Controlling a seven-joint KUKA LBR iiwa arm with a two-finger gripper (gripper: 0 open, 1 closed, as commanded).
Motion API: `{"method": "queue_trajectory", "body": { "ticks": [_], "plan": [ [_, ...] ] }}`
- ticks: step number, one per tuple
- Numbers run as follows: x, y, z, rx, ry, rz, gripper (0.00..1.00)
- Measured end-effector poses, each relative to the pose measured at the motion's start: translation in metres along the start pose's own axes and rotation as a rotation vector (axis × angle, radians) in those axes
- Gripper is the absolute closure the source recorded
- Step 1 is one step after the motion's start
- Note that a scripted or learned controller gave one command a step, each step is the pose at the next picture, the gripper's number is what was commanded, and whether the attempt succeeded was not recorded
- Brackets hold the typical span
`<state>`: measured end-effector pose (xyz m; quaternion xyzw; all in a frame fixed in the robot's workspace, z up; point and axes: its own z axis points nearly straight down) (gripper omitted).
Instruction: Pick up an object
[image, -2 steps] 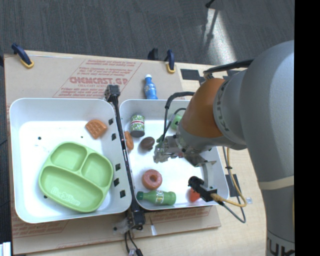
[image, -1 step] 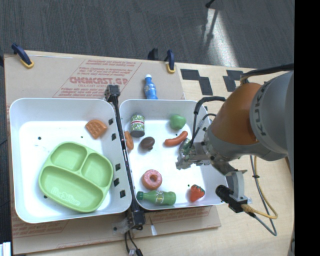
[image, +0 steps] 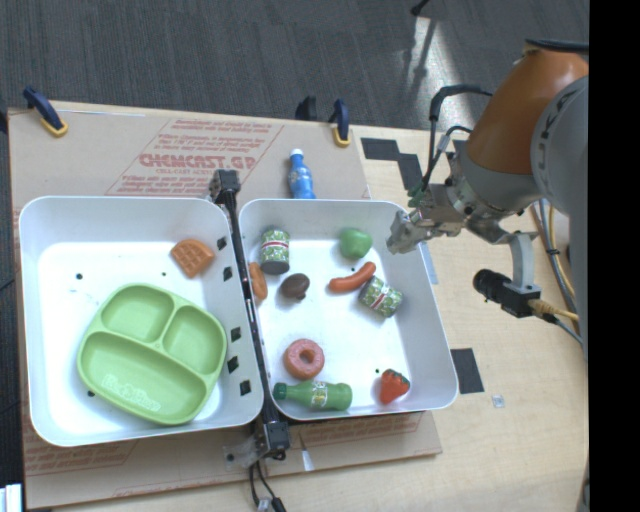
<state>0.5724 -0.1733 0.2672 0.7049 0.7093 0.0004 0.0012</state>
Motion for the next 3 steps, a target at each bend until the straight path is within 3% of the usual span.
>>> {"method": "queue_trajectory", "body": {
  "ticks": [1, 2, 3],
  "plan": [
    [0.000, 0.000, 0.001, 0.002, 0.001, 0.000, 0.00],
    [0.036, -0.031, 0.176, 0.005, 0.002, 0.001, 0.00],
    [0.036, -0.030, 0.165, 0.006, 0.003, -0.003, 1.00]
  ]
}}
